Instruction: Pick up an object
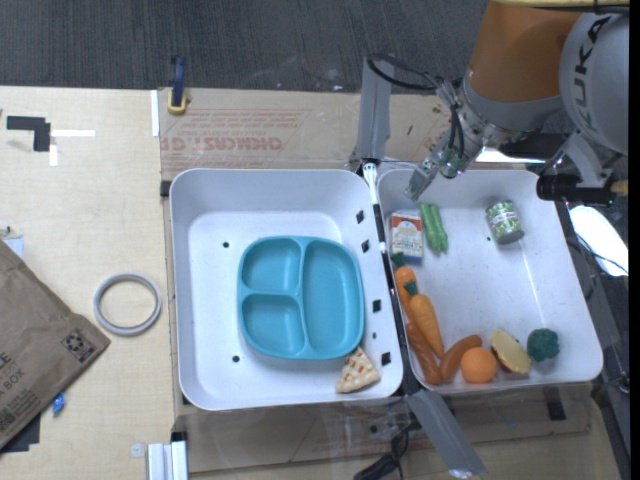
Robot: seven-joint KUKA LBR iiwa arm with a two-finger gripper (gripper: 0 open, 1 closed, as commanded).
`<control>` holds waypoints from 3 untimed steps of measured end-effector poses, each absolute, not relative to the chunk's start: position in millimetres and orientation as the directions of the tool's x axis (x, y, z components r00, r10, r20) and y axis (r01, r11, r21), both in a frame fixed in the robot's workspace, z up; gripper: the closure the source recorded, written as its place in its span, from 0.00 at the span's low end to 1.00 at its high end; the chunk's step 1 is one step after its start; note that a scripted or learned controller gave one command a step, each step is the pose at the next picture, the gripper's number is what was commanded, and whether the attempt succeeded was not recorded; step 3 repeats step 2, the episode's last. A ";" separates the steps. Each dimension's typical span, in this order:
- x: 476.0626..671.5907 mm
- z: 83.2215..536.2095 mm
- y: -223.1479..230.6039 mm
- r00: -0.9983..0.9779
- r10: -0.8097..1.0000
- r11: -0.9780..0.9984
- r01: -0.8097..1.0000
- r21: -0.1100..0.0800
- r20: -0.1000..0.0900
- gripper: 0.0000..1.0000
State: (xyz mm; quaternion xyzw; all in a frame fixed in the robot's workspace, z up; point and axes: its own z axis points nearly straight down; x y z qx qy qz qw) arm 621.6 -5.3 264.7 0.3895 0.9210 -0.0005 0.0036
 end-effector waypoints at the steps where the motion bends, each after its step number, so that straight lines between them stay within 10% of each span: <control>1: 587.0 233.1 16.2 -0.450 0.893 0.450 0.893 -0.003 0.000 1.00; 3: 596.4 253.4 -43.4 -0.608 0.794 0.608 0.794 0.000 -0.003 1.00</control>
